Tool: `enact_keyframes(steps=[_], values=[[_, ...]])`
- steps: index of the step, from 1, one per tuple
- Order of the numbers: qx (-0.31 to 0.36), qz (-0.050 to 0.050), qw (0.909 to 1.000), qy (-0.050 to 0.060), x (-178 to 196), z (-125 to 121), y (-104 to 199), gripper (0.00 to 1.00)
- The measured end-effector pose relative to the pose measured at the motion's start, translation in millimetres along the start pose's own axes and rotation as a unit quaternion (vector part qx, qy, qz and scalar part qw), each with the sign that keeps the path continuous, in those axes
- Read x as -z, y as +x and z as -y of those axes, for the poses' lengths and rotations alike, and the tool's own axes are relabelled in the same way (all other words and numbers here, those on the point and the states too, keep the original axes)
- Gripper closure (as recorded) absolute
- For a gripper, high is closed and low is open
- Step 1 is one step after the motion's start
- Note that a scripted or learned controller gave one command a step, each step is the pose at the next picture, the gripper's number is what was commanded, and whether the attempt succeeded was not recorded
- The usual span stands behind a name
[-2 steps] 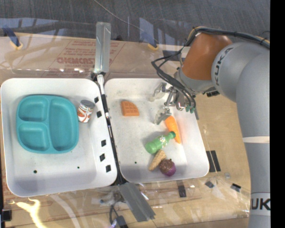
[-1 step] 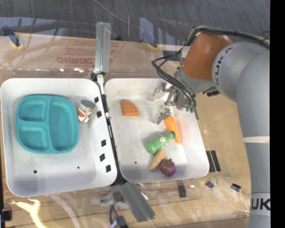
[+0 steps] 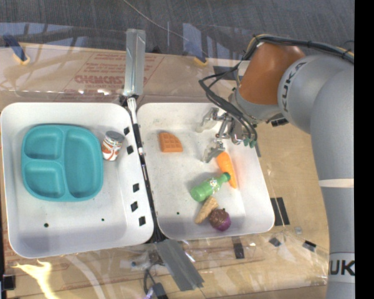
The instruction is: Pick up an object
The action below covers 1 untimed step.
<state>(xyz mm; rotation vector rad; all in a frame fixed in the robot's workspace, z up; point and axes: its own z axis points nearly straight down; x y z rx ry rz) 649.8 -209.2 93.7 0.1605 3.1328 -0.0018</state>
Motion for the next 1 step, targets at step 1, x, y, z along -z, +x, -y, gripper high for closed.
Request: enact_keyframes(steps=[1], values=[[0.0,0.0,1.0,0.0,0.0,0.0,0.0,0.0]])
